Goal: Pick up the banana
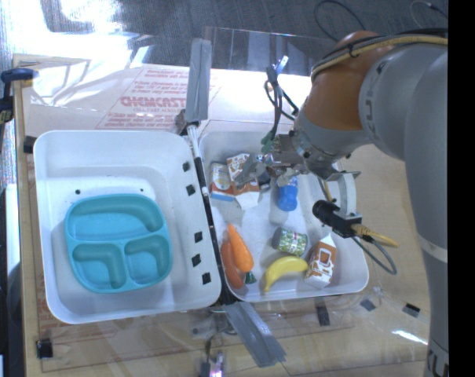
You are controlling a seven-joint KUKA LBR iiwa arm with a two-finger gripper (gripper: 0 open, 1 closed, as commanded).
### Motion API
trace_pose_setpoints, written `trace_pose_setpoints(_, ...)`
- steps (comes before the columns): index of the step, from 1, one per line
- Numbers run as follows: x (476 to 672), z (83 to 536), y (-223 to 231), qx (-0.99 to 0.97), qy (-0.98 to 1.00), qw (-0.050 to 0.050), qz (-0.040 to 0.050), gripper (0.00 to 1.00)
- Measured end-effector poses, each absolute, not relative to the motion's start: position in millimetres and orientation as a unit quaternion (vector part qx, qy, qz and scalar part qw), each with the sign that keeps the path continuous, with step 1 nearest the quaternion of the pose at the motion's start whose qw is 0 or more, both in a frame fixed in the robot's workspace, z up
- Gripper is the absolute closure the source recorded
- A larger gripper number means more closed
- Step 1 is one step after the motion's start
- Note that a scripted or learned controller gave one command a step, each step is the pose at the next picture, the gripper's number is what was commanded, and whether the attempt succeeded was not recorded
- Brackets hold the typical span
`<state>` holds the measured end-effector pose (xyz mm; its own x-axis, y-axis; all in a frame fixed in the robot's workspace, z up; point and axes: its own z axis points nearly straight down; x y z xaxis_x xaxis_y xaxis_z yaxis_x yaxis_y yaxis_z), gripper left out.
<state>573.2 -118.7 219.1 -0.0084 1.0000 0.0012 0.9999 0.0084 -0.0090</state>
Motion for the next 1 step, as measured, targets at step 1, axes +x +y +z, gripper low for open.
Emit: trace_pose_setpoints(1,512.6,90.1,-119.6,-0.706,-0.708,-0.001,0.0038,0.00)
